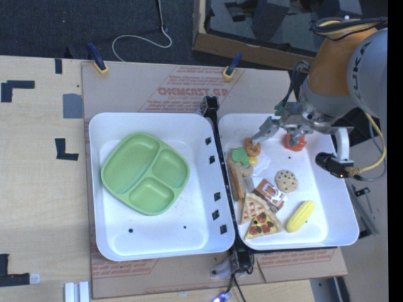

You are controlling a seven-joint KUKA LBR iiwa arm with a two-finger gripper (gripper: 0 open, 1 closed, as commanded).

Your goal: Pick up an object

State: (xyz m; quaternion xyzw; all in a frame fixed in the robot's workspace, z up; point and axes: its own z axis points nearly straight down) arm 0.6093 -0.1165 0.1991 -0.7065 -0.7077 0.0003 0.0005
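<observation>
A: Your arm [352, 55] reaches in from the right, wrist over the back of the right bin [334, 228]; the gripper [280, 128] hangs low there; one finger [264, 131] angles out to the left toward the orange-and-green toy [252, 146], and near the other side sits a small red-orange piece [294, 141].

B: Fingers pinching anything?

A: They look spread to me, with nothing between them (the far finger is partly masked by the wrist, so hold that loosely); I'd judge the pick not yet made.

B: Where are your candidates?

A: All in the right bin; the green piece [239, 156] lies against the orange-and-green toy at the bin's left side; a tan stick [236, 181] runs down beside the divider; the cookie [286, 180] lies mid-bin, apart from the rest; a red-and-white packet [272, 192] just below it; the pizza slice [259, 216] and the corn cob [300, 215] at the front. The left bin [101, 231] carries the green divided plate [145, 173], well apart from the gripper.

B: So what's left?

A: Nearly everything, as I read it; you have the approach, but the close, the lift and the clearing of the bin all remain; nearest targets are the orange-and-green toy and the red-orange piece.
</observation>
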